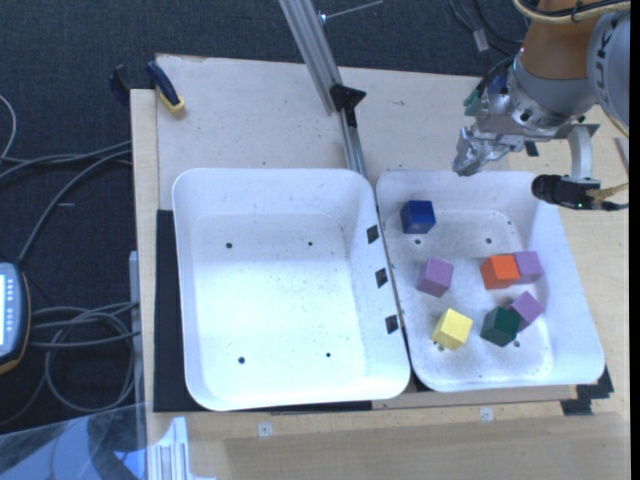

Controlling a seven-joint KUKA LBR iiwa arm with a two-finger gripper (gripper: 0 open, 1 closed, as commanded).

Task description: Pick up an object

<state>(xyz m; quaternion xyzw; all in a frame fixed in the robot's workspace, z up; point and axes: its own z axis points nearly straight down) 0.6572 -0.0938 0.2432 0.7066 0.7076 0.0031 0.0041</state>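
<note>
Hovering at the right bin's far rim, nothing picked yet.

No grasp is made: the gripper (472,160) hangs from the arm (560,48) above the right bin (570,298); whether its fingers are spread or pinched, I cannot tell. Nearest below them lies the blue cube (418,216); farther toward the viewer sit the purple cube (434,277), orange cube (500,271), yellow cube (452,328) and green cube (498,326). Descent, closing and lifting remain.

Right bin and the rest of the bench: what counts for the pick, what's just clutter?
For the pick:
gripper, above the right bin's far rim
blue cube
orange cube
yellow cube
green cube
three purple cubes, e.g.

Lying about:
left bin
blue-and-yellow clamp
metal pole
floor cables
</note>
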